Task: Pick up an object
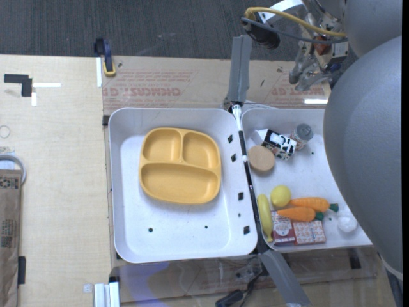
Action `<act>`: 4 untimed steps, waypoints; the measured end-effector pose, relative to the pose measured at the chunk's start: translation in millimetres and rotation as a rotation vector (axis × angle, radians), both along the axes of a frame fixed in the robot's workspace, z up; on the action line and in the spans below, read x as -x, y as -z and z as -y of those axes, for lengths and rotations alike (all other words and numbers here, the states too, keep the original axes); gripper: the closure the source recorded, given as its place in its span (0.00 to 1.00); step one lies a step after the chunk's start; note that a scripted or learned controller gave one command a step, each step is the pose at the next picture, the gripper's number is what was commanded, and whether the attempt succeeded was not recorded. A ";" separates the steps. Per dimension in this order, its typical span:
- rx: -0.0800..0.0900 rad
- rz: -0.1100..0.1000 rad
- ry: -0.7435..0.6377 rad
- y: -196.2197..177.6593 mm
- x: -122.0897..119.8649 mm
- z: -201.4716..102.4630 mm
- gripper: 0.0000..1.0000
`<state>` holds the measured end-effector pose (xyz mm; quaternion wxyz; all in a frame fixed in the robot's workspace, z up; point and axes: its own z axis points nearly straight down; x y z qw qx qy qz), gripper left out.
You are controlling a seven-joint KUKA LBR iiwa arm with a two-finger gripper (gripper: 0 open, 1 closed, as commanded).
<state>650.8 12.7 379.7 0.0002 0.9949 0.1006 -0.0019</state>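
Two shallow white bins sit side by side on my desk (pixel 57 171), touching along their inner walls. My left bin (pixel 128 235) holds a single thing: a yellow divided plate (pixel 181 166) with three compartments, lying flat toward the back half of the bin.

My right bin (pixel 319 165) carries the clutter. Near its back wall I see a small black-and-white toy (pixel 279 144) (I cannot tell what it is meant to be), and just beside that a little grey round cap or jar (pixel 303 132). A tan round disc (pixel 261 159) lies in front of the toy, close to the wall between the bins. Further toward me there is a lemon (pixel 280 197), a banana (pixel 264 215) lying along the shared wall, and two orange carrots (pixel 305 208) stacked one by the other with their green tips pointing right. A flat red-and-white printed card or packet (pixel 298 229) lies in front of the carrots, and a small white ball (pixel 346 223) rests at the right of it.

My arm (pixel 367 139) fills the right side and covers part of that bin. Its hand (pixel 311 75) hangs above the cardboard behind the right bin, clear of every object, with a yellow cable (pixel 281 15) looped beside it. From this angle I cannot tell how far it is open, and I see nothing in it.
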 end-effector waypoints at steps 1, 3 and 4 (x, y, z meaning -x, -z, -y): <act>0.001 -0.002 -0.066 51.9 27.3 47.8 1.00; 0.000 0.000 0.004 48.4 17.2 -10.9 1.00; 0.002 -0.001 -0.028 20.4 57.9 16.2 1.00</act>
